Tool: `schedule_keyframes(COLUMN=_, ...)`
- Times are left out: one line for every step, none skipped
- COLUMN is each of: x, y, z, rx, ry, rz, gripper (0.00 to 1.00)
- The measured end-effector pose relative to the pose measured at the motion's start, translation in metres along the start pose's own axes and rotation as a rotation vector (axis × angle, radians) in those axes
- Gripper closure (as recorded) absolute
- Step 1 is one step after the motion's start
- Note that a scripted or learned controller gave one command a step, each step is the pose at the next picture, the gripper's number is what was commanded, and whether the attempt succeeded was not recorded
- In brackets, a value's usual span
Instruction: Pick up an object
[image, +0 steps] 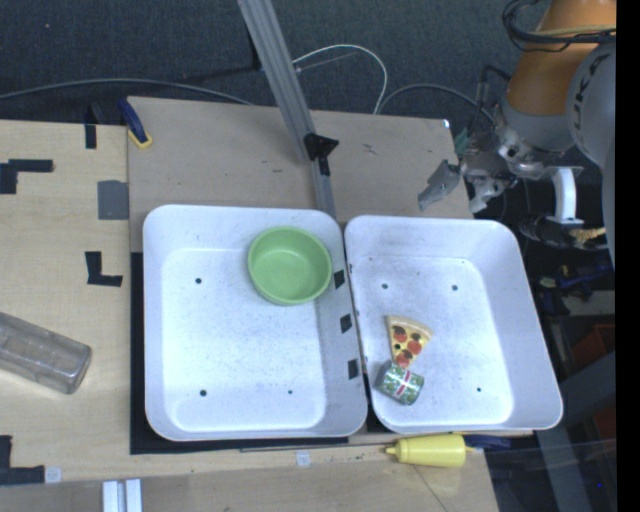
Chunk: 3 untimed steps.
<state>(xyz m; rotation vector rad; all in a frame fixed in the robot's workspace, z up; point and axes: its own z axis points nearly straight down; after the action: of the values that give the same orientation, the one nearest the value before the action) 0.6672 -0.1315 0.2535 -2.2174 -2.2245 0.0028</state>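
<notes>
A light wooden bench (230, 150) fills most of the scene, seen from above at a slant. Black tape marks (98, 268) dot its left side, beside a grey patch (113, 199). Beyond the far edge lies dark grey carpet (120, 45), crossed by thin cables (345, 55). A grey metal pole (285, 85) slants down from the top and meets the bench at a black clamp (320, 148). A blue and yellow clip (137, 125) sits at the far left corner. The lighting is even and soft.
</notes>
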Motion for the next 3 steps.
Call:
schedule_keyframes(x=0.0, y=0.0, z=0.0, rx=0.0, ry=0.0, rz=0.0, gripper=0.0)
schedule_keyframes(x=-0.003, y=0.003, z=0.045, rx=0.004, ry=0.0, rz=0.001, gripper=0.0)
schedule_keyframes(x=0.002, y=0.004, z=0.11, rx=0.006, ry=0.001, rz=0.0, gripper=0.0)
